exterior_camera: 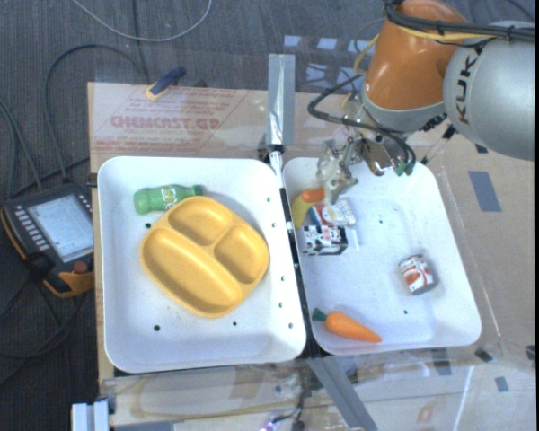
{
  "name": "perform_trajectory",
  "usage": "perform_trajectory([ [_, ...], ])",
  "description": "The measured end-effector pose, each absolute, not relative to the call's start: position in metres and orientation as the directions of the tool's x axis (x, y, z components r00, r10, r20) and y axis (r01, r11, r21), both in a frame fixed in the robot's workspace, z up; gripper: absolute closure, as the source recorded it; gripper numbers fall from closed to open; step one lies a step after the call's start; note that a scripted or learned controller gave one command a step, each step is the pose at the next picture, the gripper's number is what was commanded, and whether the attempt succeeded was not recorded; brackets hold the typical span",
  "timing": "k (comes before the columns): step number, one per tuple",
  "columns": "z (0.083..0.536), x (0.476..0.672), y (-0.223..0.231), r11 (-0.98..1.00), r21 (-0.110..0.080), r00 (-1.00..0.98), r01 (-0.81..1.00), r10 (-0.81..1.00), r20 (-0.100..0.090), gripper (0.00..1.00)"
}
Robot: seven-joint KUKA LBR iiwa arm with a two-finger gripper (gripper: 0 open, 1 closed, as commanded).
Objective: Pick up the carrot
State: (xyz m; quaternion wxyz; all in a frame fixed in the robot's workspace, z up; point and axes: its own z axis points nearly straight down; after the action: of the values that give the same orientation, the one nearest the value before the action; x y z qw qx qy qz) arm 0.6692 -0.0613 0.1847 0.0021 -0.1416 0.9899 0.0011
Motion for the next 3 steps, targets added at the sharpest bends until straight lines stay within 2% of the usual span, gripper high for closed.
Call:
perform_trajectory([
  [1,0.185,0.669,-0.081,0.531,-0.002,-0.531,-0.847,-0.847,-0.007,1.0],
  [2,0.184,0.659,-0.034,0.112,0.0,-0.112,-0.994,-0.994,-0.007,1.0],
  [3,0.215,0.668,0.066,-0.36,-0.004,0.36,-0.933,-0.933,-0.008,1.0],
])
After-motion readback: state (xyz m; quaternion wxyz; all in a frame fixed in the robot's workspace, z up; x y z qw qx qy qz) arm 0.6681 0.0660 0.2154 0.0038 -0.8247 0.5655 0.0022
